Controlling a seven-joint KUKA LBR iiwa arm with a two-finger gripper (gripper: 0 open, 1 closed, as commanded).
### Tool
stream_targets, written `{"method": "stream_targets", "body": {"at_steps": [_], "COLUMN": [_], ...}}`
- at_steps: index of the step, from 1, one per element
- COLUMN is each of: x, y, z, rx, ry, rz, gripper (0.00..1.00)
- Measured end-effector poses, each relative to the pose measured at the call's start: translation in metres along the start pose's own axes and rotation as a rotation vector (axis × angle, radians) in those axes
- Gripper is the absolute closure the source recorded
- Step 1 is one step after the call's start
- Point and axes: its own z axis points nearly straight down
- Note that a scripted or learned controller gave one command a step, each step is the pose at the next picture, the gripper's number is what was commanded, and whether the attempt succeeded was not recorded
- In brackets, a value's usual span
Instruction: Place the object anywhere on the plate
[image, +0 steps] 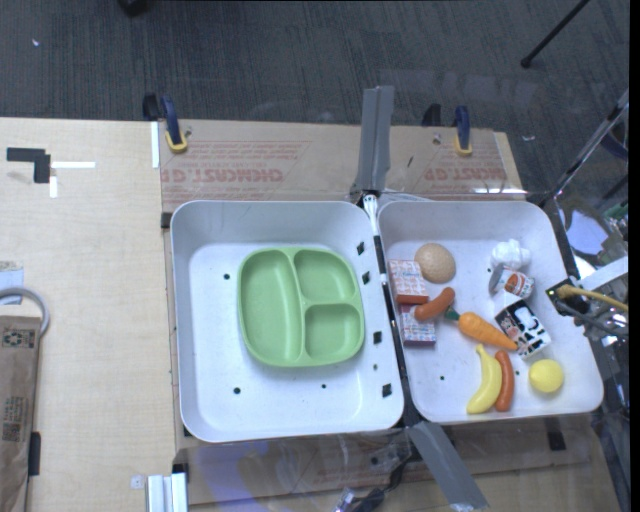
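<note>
A light green plate (300, 305) with three compartments lies in the middle of the left bin (200, 400), with nothing on it. The right bin (440, 395) holds several toy foods. A beige egg (435, 262) sits at the back beside a red and pink box (404, 279). Below them lie a brown sausage (434, 304), a second small box (419, 330) and an orange carrot (487, 331). A banana (485, 382) and a red sausage (504, 380) lie side by side near the front. A yellow lemon (546, 376) rests at the front right.
A white bottle (510, 266) and a black and white packet (522, 326) lie in the right bin's right half. Metal and yellow hardware (590, 300) juts in at that bin's right rim. A brown paper bag (18, 385) lies on the bench at far left.
</note>
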Motion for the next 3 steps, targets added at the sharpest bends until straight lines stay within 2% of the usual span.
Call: {"method": "stream_targets", "body": {"at_steps": [1, 2, 3], "x": [0.111, 0.160, 0.181], "y": [-0.050, -0.124, -0.084], "z": [-0.010, 0.053, 0.057], "rx": [-0.002, -0.001, -0.003], "ry": [0.004, 0.003, 0.004], "rz": [-0.065, 0.009, -0.050], "gripper": [1.00, 1.00, 1.00]}}
